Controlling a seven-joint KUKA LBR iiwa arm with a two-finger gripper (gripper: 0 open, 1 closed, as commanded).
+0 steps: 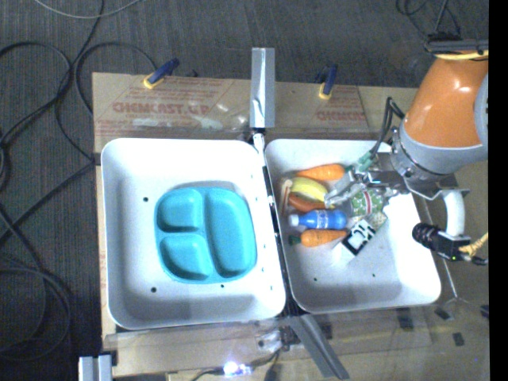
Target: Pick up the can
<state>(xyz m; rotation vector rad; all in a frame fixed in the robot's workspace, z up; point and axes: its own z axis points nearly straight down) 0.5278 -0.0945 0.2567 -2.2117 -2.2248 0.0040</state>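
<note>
The gripper (pixel 349 187) sits low in the right bin (pixel 397 280), its metal fingers reaching left into the pile of toys; whether they are spread or closed I cannot tell, since they blur into the clutter beneath them. Just beside it, on its right and slightly lower, lies what looks like the can (pixel 367 203), a small green-patterned cylinder tipped on its side, touching or nearly touching the gripper body. Left of the fingertips are a carrot (pixel 321 172) at the top, a yellow banana (pixel 308 188), a blue bottle (pixel 321 220) and a second carrot (pixel 324 238) below; a black-and-white tag (pixel 359 236) lies under the can. To do this well, the arm probably needs to shift right so the jaws straddle the can across its narrow width, clear of the bottle and carrots, then descend squarely before closing. The left bin (pixel 127 213) holds a blue divided tray (pixel 206 232), well apart
</note>
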